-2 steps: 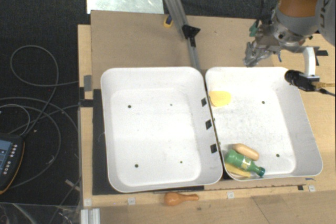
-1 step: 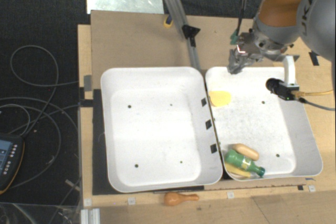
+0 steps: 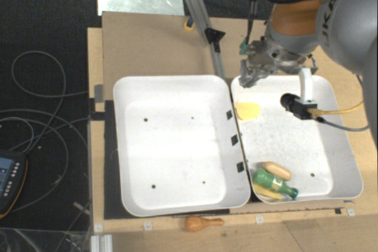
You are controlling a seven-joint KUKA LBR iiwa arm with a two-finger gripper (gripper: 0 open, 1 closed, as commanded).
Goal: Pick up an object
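Nearest the camera, a small orange pear-shaped object (image 3: pixel 204 222) lies on the worktop (image 3: pixel 153 44) just outside the front rim of the left bin (image 3: pixel 171 144), out of play for now. Behind it, in the front corner of the right bin (image 3: pixel 331 144), three things are heaped together — a green bottle (image 3: pixel 277 185) lying on its side, a tan bread-roll shape (image 3: pixel 276 170) resting against it, and a yellow piece (image 3: pixel 267 193) tucked under the bottle's front edge. They touch one another, so picking one out cleanly looks awkward.

Further back in the same bin, near the divide between the two bins, a flat yellow object (image 3: pixel 247 110) lies alone on the white floor. Of all the candidates, it sits closest to the hand.

Furthest back, the hand (image 3: pixel 253 75) hangs over the rear left corner of the right bin, just beyond the flat yellow object and apart from it. Whether its fingers are spread or closed cannot be told here; the parts blur into dark metal. Nothing is visibly held.

As a judgement, the task is barely begun — no object is grasped or lifted. What is left is the whole pick: settle over a target, probably the yellow one, descend, close and raise it.
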